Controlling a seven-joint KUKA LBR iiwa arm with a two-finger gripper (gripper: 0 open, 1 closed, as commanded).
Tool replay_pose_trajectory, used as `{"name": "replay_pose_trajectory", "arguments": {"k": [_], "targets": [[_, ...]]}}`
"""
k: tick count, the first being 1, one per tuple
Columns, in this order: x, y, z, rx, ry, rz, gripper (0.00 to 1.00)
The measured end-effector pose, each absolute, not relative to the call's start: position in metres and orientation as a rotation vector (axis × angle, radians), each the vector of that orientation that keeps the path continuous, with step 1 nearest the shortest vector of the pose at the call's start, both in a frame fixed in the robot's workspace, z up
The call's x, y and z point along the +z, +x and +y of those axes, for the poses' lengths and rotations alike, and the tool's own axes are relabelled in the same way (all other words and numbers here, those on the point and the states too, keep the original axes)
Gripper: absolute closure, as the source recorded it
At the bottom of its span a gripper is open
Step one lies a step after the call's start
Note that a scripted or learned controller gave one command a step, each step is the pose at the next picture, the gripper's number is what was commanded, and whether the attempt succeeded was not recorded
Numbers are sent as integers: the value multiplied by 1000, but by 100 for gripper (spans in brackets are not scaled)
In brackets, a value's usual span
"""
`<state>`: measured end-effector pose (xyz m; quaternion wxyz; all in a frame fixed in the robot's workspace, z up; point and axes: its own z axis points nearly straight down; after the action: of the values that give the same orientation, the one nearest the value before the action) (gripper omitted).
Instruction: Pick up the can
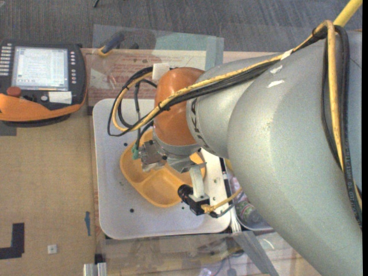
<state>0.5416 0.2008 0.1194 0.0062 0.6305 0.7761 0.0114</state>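
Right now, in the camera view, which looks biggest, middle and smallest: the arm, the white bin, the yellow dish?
1. Arm, though it's nearest the camera.
2. White bin.
3. Yellow dish, partly hidden.

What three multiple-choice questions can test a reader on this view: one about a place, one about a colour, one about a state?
1. Where does the yellow dish lie?
A. In the white bin under the arm
B. On the brown bench outside the bins
C. On the grey floor

2. What colour is the rounded band above the arm's wrist?
A. Blue
B. Orange
C. Green

3. In what state is the screen of the handheld controller at upper left?
A. Dark
B. Covered by a cloth
C. Lit, with text on it

Answers:
1. A, since the dish rests on the bin's white floor, partly hidden by the arm's wrist.
2. B, since the band shows orange against the grey arm.
3. C, since the screen glows pale with lines of text.
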Motion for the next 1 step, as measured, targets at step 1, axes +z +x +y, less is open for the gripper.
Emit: {"name": "replay_pose_trajectory", "arguments": {"k": [1], "targets": [[123,512,131,25,2076,2349,100]]}}
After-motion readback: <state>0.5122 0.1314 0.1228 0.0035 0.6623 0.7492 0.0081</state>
